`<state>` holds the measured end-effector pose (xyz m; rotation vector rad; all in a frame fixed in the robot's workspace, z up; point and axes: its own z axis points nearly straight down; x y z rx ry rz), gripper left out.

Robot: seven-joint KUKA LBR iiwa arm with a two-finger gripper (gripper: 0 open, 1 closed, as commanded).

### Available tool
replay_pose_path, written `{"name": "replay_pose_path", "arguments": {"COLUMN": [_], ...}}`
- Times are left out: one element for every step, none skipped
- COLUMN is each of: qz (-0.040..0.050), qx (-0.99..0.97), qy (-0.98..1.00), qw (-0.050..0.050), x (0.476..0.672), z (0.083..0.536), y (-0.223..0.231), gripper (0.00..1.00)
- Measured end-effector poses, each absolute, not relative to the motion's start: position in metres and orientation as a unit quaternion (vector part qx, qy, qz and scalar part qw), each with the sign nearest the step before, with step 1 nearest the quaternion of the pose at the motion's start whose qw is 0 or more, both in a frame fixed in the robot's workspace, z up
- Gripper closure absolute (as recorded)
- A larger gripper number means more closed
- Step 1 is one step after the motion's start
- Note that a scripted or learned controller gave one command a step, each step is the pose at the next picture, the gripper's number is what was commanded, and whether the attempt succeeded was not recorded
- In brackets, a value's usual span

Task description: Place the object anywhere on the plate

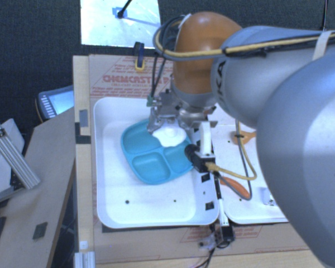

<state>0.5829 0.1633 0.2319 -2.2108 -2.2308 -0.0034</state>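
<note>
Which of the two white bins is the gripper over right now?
The left bin, the one holding the blue plate. The gripper hangs above the plate's far section; the right bin has orange-handled pliers.

White object [170, 135] on blue plate [151, 161]

One fixed camera looks down at a slant from above the table [50, 166], fairly near, taking in both bins: the left bin [114, 205] in full, the right bin [251, 214] partly behind the arm [290, 94].

Even, bright overhead light washes the white bins [156, 216] with mild glare, while the near arm [290, 121] looms large and soft-focused
</note>
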Motion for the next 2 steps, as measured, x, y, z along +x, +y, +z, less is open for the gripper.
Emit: {"name": "replay_pose_path", "arguments": {"qz": [-0.0001, -0.0001], "qx": [-0.705, -0.705], "qy": [-0.709, -0.709], "qw": [0.0, 0.0], "x": [0.5812, 0.5812], "z": [0.2317, 0.2316], "y": [0.1597, 0.1598], "gripper": [1.0, 0.0]}}
